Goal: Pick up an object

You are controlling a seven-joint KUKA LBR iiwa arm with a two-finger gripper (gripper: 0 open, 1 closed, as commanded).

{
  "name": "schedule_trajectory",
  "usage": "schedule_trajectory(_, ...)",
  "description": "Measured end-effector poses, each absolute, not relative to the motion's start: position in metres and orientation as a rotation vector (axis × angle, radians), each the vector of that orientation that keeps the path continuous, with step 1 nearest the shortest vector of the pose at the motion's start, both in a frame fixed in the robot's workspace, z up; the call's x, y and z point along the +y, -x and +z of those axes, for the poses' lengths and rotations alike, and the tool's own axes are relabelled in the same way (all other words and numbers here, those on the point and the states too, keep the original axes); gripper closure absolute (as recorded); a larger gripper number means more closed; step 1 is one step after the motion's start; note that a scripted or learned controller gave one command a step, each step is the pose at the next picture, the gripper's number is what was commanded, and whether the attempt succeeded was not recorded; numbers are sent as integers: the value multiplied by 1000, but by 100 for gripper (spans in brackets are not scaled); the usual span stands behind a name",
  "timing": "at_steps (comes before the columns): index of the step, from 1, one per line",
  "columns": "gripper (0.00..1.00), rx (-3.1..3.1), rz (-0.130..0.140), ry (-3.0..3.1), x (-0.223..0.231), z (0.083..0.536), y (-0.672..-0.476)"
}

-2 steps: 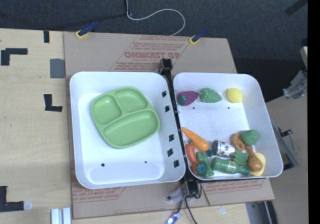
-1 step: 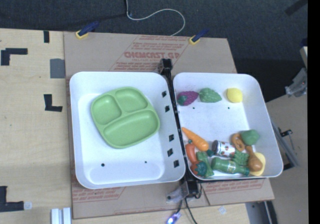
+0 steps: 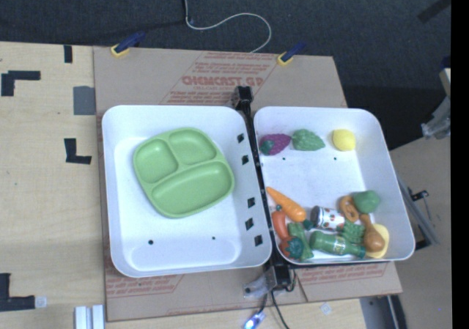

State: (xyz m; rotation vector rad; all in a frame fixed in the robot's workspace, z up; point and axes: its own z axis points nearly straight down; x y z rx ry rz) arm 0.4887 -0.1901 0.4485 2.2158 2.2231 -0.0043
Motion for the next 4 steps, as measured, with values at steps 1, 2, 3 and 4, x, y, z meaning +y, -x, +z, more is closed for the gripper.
schedule_trajectory(1, 100, 2223, -5, -2215, -190, 458, -489)
schedule_trajectory(2, 100, 2223, -6, -2214, -190, 468, -490)
schedule_trajectory(3, 100, 2222, -6, -2212, -190, 478, -490)
schedule_trajectory(4, 100, 2222, -7, -2211, -190, 488, -491)
